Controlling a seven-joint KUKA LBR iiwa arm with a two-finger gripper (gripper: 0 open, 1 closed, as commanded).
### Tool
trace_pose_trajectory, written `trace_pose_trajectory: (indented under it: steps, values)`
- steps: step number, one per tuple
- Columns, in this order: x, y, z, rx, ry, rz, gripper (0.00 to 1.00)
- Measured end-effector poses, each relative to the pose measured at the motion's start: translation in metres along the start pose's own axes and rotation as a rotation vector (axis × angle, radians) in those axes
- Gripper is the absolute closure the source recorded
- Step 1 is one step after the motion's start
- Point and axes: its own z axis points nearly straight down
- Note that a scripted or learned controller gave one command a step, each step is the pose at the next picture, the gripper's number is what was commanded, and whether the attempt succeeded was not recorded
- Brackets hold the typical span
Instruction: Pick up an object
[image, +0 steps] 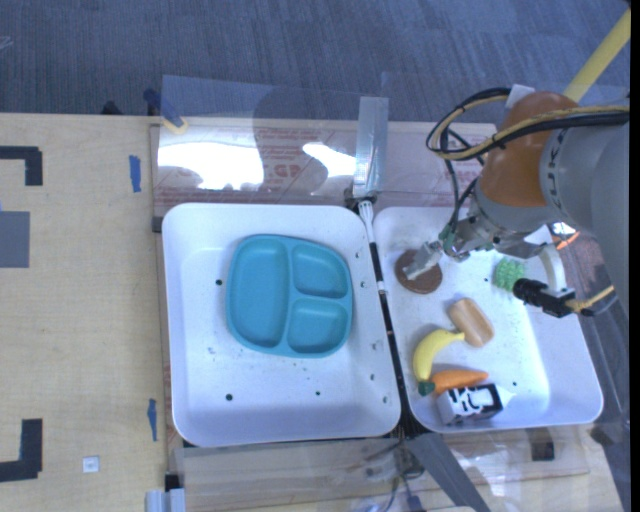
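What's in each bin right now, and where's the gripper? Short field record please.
left bin: blue divided plate
right bin: brown disc, bread roll, banana, carrot, black-and-white item, green item
gripper: over right bin, at the brown disc's upper edge
arm: reaches in over the right bin's upper right part
held object: none visible

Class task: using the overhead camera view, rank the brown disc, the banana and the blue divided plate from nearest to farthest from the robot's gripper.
Measured from the gripper:
1. Brown disc, in the right bin, just below and left of the gripper.
2. Banana, lower in the same right bin, next to the carrot.
3. Blue divided plate, across the divider in the left bin.
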Motion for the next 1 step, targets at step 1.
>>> trace_pose_trajectory:
  steps: [1]
  values:
    - [0.0000,0.0000,0.0001,0.000,0.000,0.000,0.00]
